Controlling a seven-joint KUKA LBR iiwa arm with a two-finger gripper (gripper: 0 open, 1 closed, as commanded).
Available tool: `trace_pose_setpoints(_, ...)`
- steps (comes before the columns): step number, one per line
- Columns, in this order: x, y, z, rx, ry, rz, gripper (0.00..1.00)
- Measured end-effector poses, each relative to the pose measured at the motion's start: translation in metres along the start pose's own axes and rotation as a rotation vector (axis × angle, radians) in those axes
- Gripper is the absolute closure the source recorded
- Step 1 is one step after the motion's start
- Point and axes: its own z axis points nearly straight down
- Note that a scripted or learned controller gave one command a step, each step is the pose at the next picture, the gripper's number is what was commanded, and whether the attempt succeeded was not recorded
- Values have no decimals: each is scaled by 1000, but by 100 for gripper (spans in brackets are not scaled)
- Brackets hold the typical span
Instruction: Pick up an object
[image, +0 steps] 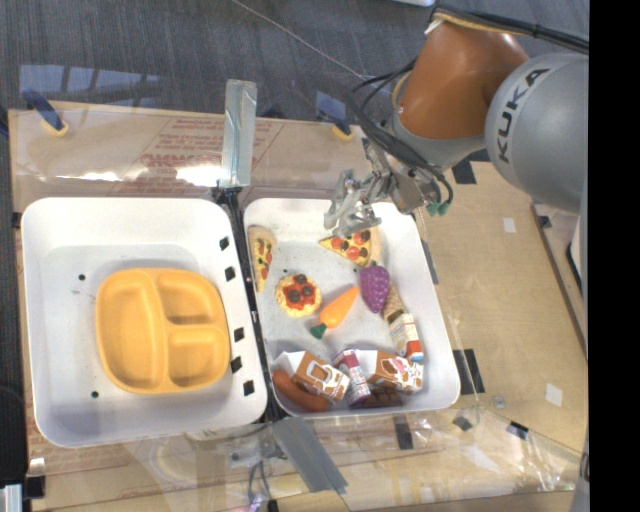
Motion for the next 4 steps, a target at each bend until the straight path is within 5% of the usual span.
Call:
trace_pose_setpoints(1,77,-53,64,-5,8,-174,100)
trace_pose_setpoints(2,76,-52,63,-4,5,-176,0)
trace_pose_setpoints(3,47,31,127,-3,1,-444,0)
trace_pose_setpoints(4,40,52,127,-2,4,-412,0)
